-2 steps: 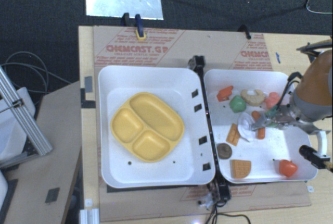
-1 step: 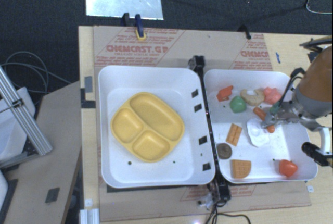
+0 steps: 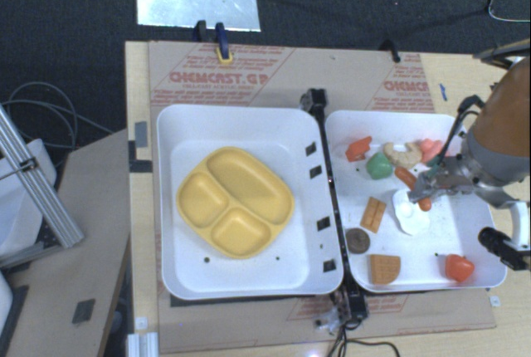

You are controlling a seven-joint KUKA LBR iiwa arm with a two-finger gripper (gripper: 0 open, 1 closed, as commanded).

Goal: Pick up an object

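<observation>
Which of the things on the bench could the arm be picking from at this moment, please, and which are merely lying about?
Part of the job:
- hand, over the right bin
- white piece under it
- orange stick
- green ball
- red ball
- tan wafer

Lying about:
- yellow tray in the left bin
- blue clamp

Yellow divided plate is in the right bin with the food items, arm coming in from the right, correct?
Not quite. The camera view shows the yellow divided plate alone in the left bin, not the right one. The food items, such as the green piece and the red piece, lie in the right bin, where the gripper reaches in from the right.
</observation>
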